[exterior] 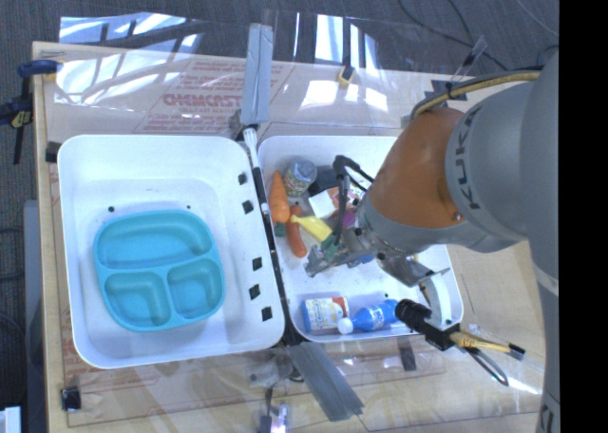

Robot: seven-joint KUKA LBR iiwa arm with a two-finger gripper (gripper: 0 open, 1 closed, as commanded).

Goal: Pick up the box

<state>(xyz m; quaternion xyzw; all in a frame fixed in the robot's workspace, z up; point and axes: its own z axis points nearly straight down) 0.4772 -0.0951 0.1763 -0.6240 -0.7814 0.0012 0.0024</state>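
Fingers (321, 262) are buried in clutter, so you cannot tell their opening, because the arm (446, 175) leans low over the right bin (448, 315) toward the box (324, 203), lying by the carrot (279, 201).

The box (324, 201) is small and white with red on it. It lies tilted in the right bin, just left of the hand (334, 249).
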